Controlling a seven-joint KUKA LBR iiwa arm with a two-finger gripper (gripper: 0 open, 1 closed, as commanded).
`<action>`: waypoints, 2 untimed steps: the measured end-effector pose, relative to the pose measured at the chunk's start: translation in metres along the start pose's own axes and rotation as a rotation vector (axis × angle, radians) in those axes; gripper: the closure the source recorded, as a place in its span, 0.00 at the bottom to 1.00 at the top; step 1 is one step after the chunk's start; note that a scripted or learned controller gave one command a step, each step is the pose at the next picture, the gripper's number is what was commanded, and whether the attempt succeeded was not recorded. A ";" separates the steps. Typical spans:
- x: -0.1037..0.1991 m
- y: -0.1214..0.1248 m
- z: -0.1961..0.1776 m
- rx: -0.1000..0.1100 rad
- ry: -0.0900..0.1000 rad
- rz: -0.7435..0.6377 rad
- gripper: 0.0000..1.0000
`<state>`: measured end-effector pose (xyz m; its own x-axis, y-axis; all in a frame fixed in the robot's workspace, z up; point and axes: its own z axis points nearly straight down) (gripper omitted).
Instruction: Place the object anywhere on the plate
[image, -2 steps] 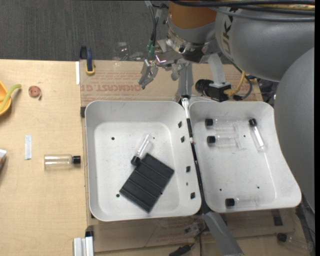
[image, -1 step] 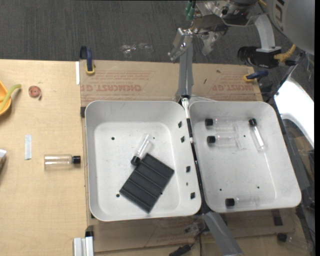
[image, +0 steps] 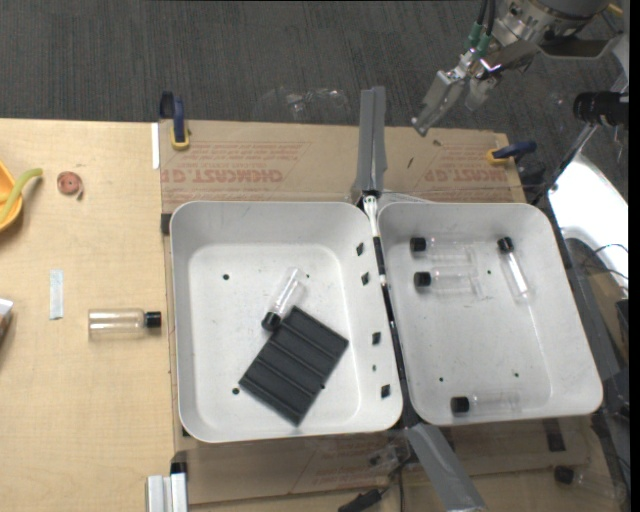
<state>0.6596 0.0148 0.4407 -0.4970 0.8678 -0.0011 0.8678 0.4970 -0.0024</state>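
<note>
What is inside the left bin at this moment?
The left bin holds a black ridged plate lying flat and a clear vial with a black cap just beside its upper corner; whether they touch is unclear. Anything under the plate is covered.

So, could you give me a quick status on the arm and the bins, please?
Gripper raised beyond the right bin, holding nothing. Clear bottle lying beside the black plate in the left bin, touching its corner. Nothing blocking the plate.
</note>
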 end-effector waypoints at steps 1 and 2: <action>-0.074 -0.042 0.000 -0.002 -0.002 -0.200 0.00; -0.162 -0.106 -0.001 -0.004 -0.004 -0.520 0.00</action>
<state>0.6484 -0.1786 0.4419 -0.8623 0.5065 -0.0044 0.5065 0.8623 0.0000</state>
